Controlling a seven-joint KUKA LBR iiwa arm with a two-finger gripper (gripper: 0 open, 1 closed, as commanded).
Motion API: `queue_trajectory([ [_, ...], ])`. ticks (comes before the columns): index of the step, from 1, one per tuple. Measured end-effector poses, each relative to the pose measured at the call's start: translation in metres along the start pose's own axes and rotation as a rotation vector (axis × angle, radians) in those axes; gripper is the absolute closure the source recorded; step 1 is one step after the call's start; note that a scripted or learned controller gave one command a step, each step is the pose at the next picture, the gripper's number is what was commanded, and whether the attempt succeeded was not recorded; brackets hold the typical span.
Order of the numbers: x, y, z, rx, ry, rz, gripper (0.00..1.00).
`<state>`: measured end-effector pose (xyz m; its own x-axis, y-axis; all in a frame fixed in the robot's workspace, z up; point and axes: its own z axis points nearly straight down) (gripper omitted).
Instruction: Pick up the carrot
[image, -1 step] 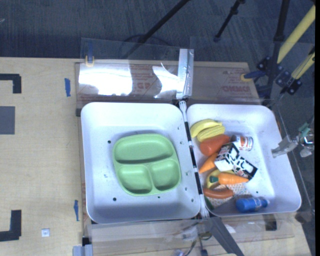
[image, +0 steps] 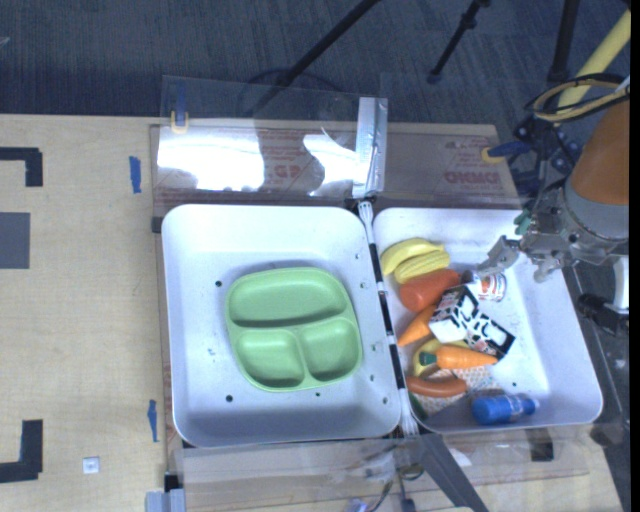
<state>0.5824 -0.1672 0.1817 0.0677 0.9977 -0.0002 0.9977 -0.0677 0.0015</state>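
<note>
Figure: 1 gripper (image: 522, 250) hangs over the upper right part of the right bin (image: 570, 372); its state, wide, narrow or holding, cannot be told from this view. The carrot (image: 466, 357) lies in the lower middle of that bin, down and to the left of the tool in the picture, well apart from it. Its long axis runs roughly left to right, slightly tilted. It rests among clutter: a black-and-white patterned packet (image: 475, 322) just above, a blue bottle (image: 503, 407) below, a banana (image: 412, 257) farther up. The left bin (image: 190, 300) holds a green divided tray (image: 294, 326).
</note>
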Motion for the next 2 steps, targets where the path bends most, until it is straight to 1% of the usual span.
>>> queue_trajectory([
  [1,0.044,-0.064,0.048,0.002,0.001,-0.049,0.00],
  [2,0.058,-0.108,0.044,0.004,0.002,-0.208,0.00],
])
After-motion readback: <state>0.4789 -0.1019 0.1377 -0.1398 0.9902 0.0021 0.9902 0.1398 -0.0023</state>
